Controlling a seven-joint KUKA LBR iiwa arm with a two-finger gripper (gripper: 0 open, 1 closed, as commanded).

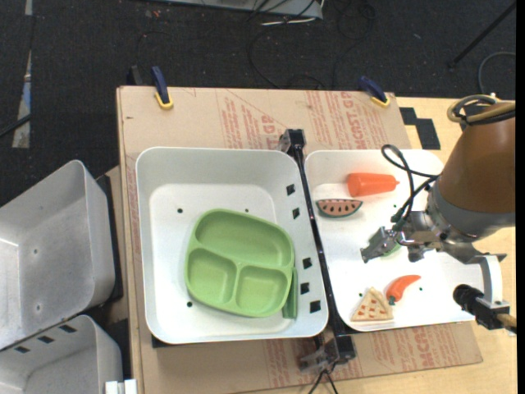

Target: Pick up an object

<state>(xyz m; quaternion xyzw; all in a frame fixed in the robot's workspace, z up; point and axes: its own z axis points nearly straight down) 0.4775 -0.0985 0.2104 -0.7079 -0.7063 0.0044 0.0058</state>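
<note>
- The end effector (384, 245) is dark and blurry; I cannot tell its grip.
- A green thing (394, 248) peeks out from under it.
- The red pepper (404, 285) lies just below.

The two bins (220, 167) look like smooth white plastic with a faint sheen. The green tray (239, 263) is matt plastic. The table (246, 113) is covered in brown printed cardboard, dull and flat. The carrot (373, 184) looks smooth and slightly glossy. The hand (385, 243) appears dark metal.
</note>
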